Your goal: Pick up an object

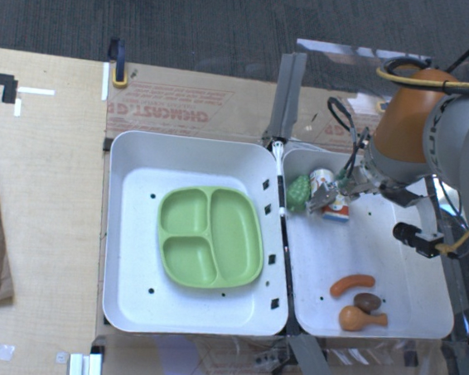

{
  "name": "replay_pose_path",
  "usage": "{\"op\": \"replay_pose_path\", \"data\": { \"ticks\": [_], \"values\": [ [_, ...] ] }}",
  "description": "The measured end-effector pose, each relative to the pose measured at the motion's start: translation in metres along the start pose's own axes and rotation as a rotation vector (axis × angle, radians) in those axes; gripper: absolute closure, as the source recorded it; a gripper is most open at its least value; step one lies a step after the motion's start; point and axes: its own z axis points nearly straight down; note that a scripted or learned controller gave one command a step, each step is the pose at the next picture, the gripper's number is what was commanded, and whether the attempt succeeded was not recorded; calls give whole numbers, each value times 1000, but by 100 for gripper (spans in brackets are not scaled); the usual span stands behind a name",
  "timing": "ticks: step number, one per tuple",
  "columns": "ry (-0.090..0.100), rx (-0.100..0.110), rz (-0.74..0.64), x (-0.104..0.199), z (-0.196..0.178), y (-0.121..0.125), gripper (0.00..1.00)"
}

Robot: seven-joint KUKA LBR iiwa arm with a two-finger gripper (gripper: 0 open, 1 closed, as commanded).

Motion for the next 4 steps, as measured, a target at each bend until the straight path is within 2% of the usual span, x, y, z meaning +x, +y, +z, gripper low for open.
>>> {"op": "replay_pose_path", "data": {
  "ticks": [1,2,3,4],
  "values": [
    [0,3,19,-21,4,22,0],
    [5,10,397,-34,10,15,0],
    [2,10,393,-34,0,16,100],
    [5,13,505,23,-90,-1,100]
  ]
}}
